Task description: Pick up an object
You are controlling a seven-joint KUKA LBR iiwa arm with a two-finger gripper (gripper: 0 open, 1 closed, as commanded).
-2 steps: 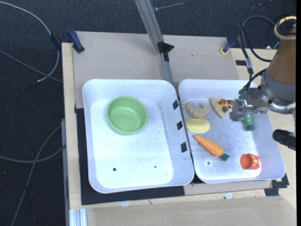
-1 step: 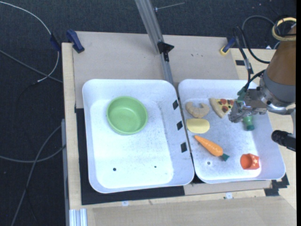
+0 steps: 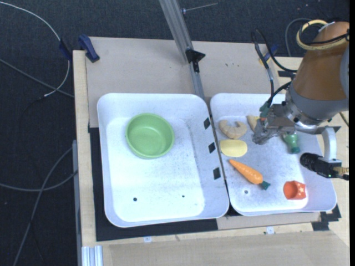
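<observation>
From my remote station, the gripper (image 3: 260,134) hovered in the right bin (image 3: 277,206), fingers' spread impossible to tell, so I judged a careful descent onto the beige piece (image 3: 233,129) at its nine o'clock wisest.

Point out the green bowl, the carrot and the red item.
Green bowl (image 3: 149,135): camera view, inner bottom.
Carrot (image 3: 246,171): camera view, middle of the orange body.
Red item (image 3: 294,190): camera view, its centre.
</observation>
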